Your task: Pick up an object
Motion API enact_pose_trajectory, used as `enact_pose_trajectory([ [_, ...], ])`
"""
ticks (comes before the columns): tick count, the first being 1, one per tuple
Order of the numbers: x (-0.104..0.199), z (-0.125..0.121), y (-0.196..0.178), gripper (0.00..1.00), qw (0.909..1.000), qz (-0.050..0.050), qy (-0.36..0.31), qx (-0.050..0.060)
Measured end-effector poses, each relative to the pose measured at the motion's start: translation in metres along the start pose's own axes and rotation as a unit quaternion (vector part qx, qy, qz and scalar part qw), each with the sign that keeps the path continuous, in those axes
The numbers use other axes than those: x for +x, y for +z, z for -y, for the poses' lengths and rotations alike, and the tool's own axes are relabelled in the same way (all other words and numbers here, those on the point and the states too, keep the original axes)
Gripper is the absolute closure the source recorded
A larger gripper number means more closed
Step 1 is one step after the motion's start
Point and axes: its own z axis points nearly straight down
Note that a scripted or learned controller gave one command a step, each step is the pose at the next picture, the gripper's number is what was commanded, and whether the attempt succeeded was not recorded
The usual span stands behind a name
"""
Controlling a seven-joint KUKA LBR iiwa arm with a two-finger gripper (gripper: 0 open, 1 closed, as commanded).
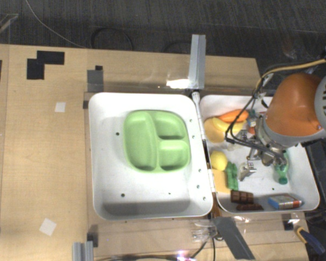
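Note:
The right white bin (311,192) holds several small objects. An orange carrot-like piece (233,115) lies at its back, with a yellow fruit (215,128) just in front of it. A round yellow lemon (219,160) sits by the left wall, beside a small green object (231,174) and a flat yellow piece (220,183). A brown bar (243,198) and a blue-and-grey object (284,202) lie along the front wall. A green bottle (282,173) stands at the right. My gripper (248,169) hangs low over the bin's middle, just right of the green object and the lemon.
The left white bin (106,162) carries a green divided plate (155,140). A grey metal post (197,64) stands behind the seam between the bins. The arm's orange band (293,105) covers the right bin's back right corner. Bare wooden bench (38,162) stretches to the left.

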Motion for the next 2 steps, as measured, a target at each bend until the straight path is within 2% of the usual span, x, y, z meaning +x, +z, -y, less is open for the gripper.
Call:
enact_pose_trajectory([
  [1,0.006,-0.016,0.008,0.0,0.9998,0.005,-0.019,0.002],
  [2,0.035,-0.009,0.008,0.0,0.9999,0.007,0.011,0.001],
])
